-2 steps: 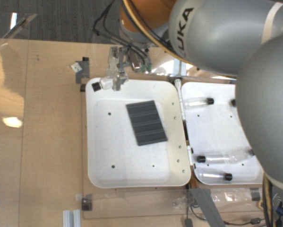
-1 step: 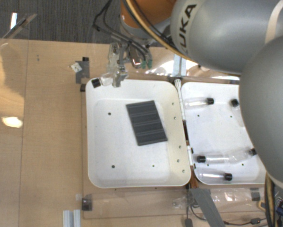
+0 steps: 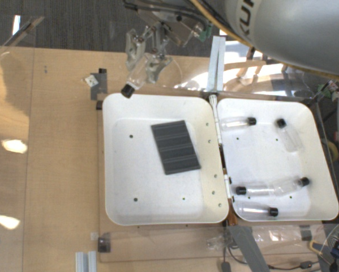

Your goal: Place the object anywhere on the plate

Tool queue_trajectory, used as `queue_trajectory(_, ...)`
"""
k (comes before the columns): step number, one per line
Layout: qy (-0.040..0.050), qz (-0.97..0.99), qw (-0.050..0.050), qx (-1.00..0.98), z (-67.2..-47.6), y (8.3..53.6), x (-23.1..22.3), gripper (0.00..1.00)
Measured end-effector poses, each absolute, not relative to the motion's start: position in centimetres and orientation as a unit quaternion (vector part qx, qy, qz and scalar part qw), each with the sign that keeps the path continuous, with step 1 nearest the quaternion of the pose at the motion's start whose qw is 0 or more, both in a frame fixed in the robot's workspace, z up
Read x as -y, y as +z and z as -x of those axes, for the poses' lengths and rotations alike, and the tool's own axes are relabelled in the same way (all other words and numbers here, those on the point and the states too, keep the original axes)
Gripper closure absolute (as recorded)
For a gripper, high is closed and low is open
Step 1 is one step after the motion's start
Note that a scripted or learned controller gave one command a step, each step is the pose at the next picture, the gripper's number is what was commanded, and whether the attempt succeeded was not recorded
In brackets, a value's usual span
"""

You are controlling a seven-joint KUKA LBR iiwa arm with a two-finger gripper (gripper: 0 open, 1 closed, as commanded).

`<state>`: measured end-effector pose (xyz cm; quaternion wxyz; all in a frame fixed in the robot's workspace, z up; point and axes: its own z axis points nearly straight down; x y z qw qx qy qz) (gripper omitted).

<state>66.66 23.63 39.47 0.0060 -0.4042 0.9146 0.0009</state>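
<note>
A dark grey ribbed plate (image 3: 175, 147) lies flat in the middle of the left white bin (image 3: 118, 197). My gripper (image 3: 148, 66) hangs above the bench just beyond that bin's far left corner. It is shut on a clear tube (image 3: 133, 79), whose black cap (image 3: 126, 90) points down and left over the bin's rim. The tube is tilted and clear of the surface. It is up and to the left of the plate, well apart from it.
The right white bin (image 3: 322, 169) holds several more clear tubes with black caps, such as one (image 3: 237, 121) at its far side and one (image 3: 258, 211) at its near edge. A metal post (image 3: 215, 67) stands behind the divider between the bins. A small black bracket (image 3: 99, 84) sits left of the gripper.
</note>
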Motion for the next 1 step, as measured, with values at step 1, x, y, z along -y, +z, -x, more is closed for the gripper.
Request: queue_trajectory(1, 0.0012, 0.428, 0.004, -0.904, -66.90, 28.64, -22.91, 1.00)
